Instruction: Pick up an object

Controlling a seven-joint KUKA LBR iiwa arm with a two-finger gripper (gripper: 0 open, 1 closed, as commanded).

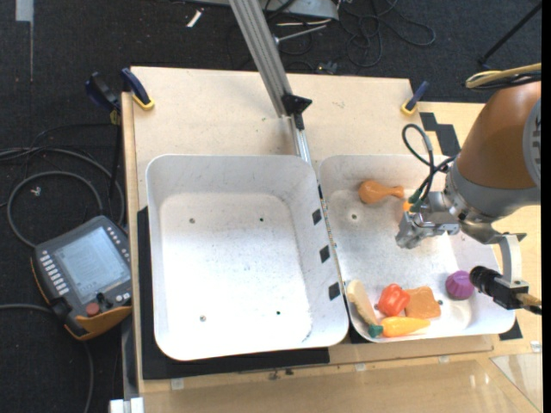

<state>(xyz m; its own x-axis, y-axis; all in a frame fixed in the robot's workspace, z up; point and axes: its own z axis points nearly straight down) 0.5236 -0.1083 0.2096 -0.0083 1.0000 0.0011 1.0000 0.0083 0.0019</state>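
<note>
Plainly, nothing is picked yet: the candidates all lie in the right bin, and the nearest to the tool is the orange gourd, a round body with a neck pointing toward three o'clock, lying at about eleven o'clock from the gripper and near it but apart. The gripper hangs over bare bin floor in the bin's middle, with nothing seen between its tips; whether it is spread or pressed together I cannot tell from this slant. Further out, at about six o'clock from the gripper, a cluster sits against the bin's near wall: a red pepper, a tan block just beside it at three o'clock, a carrot below both, and a pale banana at the cluster's nine o'clock edge. A purple ball rests alone at about four o'clock from the gripper. The left bin lies well away at nine o'clock. I judge the step to be the approach, with the target not yet settled. The next move calls for centring over one piece, likely the gourd, lowering with the tips either side of it, then closing and lifting; its rounded body may roll or slip out.
</note>
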